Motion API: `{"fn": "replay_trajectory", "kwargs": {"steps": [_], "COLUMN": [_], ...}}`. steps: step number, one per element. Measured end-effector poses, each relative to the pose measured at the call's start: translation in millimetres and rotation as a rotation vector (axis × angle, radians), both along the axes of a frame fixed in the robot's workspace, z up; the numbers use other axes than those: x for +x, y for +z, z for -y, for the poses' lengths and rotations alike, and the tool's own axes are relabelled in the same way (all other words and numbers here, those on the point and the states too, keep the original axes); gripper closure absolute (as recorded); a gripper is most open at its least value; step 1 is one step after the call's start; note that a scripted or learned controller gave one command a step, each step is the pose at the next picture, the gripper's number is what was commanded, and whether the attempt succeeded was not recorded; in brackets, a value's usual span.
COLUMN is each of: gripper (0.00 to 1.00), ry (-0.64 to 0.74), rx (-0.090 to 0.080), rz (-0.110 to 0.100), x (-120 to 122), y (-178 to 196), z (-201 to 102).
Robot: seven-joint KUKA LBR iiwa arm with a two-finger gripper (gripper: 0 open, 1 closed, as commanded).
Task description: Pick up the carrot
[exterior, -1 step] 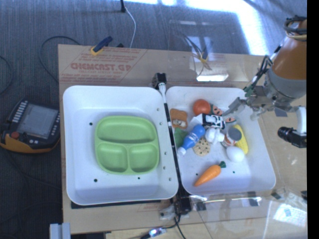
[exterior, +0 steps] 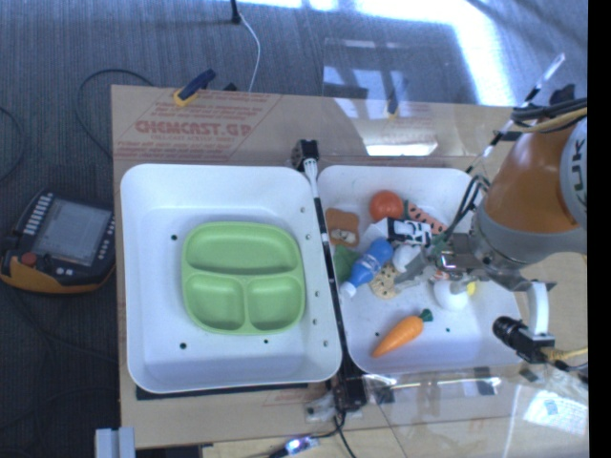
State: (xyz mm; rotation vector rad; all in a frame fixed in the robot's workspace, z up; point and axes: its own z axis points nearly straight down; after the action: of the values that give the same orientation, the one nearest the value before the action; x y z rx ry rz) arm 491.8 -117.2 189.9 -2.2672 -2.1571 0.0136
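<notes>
camera view: looking down on two bins on the desk [exterior: 191, 127]
carrot: carrot [exterior: 398, 335] lying free near the front of the right bin [exterior: 482, 351], leafy end toward the arm, nothing touching it
gripper: gripper [exterior: 441, 263] up among the clutter, well back from the carrot; can't tell if it's open or closed
neighbours: blue bottle [exterior: 368, 264], red ball [exterior: 386, 205], small white piece [exterior: 452, 298] between gripper and carrot
left bin: green tray [exterior: 243, 277] sitting in it
risk: a descent from here likely lands on clutter, not the carrot; tapered body could roll or squirt out of a crooked pinch
</notes>
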Motion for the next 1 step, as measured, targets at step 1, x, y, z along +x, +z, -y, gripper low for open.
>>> {"fn": "replay_trajectory", "kwargs": {"steps": [1], "gripper": [0.00], "ry": [0.030], "rx": [0.000], "rz": [0.018], "x": [-4.7], "y": [-100.5], "z": [24.5]}}
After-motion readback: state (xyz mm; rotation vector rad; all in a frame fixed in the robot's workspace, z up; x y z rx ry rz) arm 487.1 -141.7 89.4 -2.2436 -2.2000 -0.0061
